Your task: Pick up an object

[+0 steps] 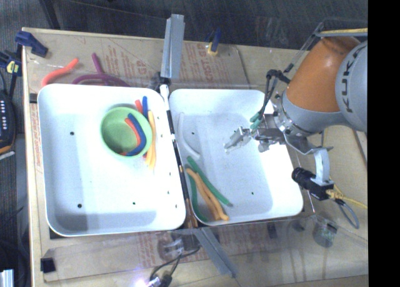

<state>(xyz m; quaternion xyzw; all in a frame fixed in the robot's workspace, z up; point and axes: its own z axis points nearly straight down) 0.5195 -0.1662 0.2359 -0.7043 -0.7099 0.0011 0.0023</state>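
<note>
My gripper (235,140) hangs over the middle of the right bin (275,198), its two metal fingers (240,134) pointing left and standing slightly apart with nothing between them. Below and left of it, green and orange strips (207,192) lie along the bin's left wall and front left corner. A white curved piece (187,142) rests against the same wall higher up. In the left bin (81,192) a green bowl (124,131) holds red, blue and orange strips (140,123).
A metal bar (172,45) stands upright behind the gap between the bins. Red and purple cables (81,74) lie on the bench behind the left bin. The arm's orange-banded wrist (322,79) looms over the right bin's right edge.
</note>
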